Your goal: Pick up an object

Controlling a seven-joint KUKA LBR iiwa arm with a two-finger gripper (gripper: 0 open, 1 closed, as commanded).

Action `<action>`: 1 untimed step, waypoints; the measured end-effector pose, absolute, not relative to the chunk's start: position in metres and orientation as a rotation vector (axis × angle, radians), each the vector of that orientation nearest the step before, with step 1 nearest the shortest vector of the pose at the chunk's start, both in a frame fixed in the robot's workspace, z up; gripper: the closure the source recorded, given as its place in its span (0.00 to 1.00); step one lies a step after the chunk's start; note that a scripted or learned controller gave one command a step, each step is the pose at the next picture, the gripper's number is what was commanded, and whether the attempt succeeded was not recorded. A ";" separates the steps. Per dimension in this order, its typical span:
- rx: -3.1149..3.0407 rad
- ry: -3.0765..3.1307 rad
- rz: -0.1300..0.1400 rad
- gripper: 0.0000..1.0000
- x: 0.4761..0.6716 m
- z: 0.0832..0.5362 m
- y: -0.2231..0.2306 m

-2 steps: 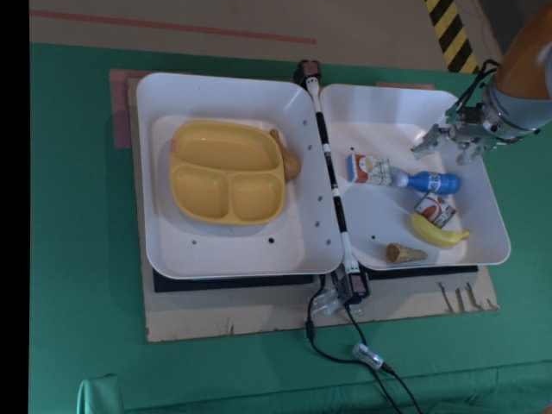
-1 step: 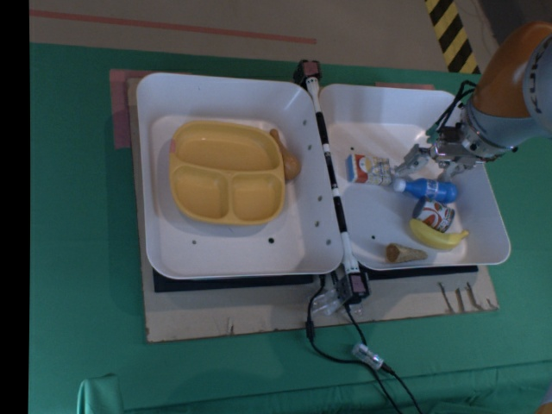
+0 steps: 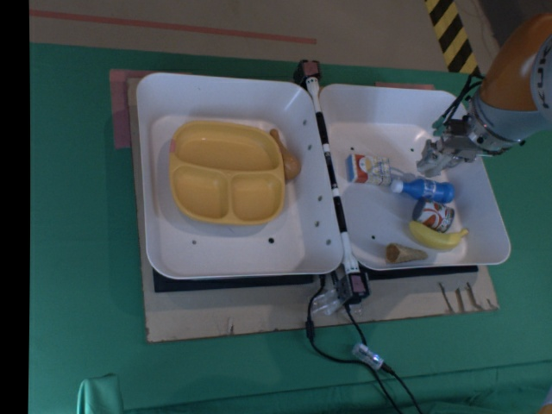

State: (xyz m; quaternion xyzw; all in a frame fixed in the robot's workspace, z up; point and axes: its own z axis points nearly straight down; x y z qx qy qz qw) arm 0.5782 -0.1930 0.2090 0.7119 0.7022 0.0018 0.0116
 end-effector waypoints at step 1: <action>2.221 2.190 0.005 0.00 0.578 0.209 -0.193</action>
